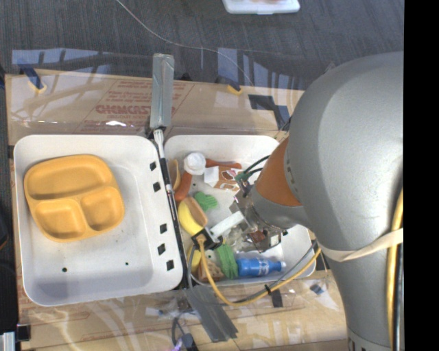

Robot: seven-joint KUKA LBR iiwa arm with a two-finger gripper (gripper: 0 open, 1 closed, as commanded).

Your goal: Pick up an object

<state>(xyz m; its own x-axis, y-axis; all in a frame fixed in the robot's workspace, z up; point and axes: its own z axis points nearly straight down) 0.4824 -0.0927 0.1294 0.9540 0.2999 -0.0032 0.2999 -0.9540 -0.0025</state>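
The grey arm (350,171) fills the frame from 3 o'clock, its gripper (255,230) down in the right bin (226,145) — whether its jaws are spread or closed I cannot tell. The left bin (82,281) holds a yellow divided tray (72,197) at 10 o'clock. At the right bin's 6 o'clock lies a blue bottle (259,267), a green object (226,260) just at its 9 o'clock; a white cap (195,162) sits at 11 o'clock.

The arm (343,151) covered much of the right bin (226,145) and ran off the frame's right and bottom edges. A white tray (261,6) was cut by the top edge.
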